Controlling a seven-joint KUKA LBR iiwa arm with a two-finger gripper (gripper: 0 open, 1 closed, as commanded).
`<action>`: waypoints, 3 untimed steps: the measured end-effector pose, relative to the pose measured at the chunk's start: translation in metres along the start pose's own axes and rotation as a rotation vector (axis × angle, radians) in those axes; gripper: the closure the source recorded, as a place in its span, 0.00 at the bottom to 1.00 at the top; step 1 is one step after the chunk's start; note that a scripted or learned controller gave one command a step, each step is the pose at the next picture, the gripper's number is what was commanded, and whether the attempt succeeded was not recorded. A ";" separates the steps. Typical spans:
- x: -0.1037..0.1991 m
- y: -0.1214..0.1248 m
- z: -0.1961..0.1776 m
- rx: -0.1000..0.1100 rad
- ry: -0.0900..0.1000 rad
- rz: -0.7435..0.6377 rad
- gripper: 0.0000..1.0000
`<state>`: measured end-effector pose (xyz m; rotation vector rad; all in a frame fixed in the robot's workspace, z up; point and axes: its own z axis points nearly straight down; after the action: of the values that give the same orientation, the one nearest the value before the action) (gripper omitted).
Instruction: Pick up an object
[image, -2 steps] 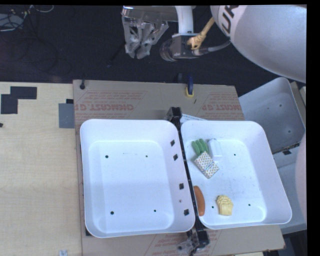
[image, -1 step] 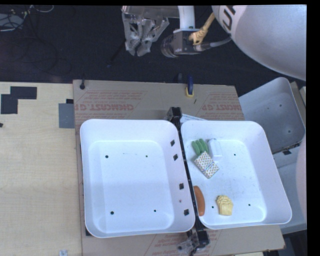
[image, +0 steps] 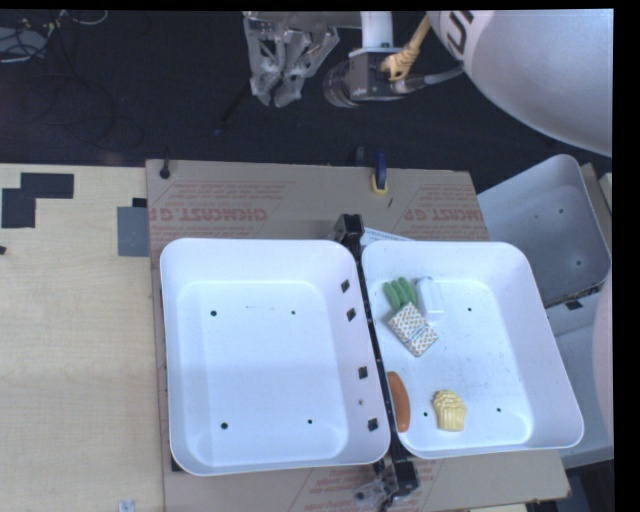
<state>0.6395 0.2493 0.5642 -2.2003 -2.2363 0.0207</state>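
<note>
Objects for picking lay in the right bin, gathered toward its left side: a green bundle at the far end, a small white block just to its right, and a patterned white packet touching the green bundle's near end. Nearer, an orange oblong piece lay along the bin's left wall, with a yellow ridged item beside it to the right, apart from it. The left bin showed a bare white floor. The gripper hung far beyond both bins at the top of the view, over the dark floor, holding nothing; whether its fingers were apart or together I cannot tell. The grey arm reached in from the upper right. Both bins sat on a cardboard sheet laid on the pale wooden table.
</note>
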 end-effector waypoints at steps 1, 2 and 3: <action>0.002 0.000 -0.009 0.001 -0.001 -0.005 1.00; 0.004 -0.001 -0.018 0.001 -0.001 -0.011 1.00; 0.007 -0.002 -0.028 0.001 -0.001 -0.017 1.00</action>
<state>0.6382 0.2560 0.5918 -2.1814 -2.2547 0.0222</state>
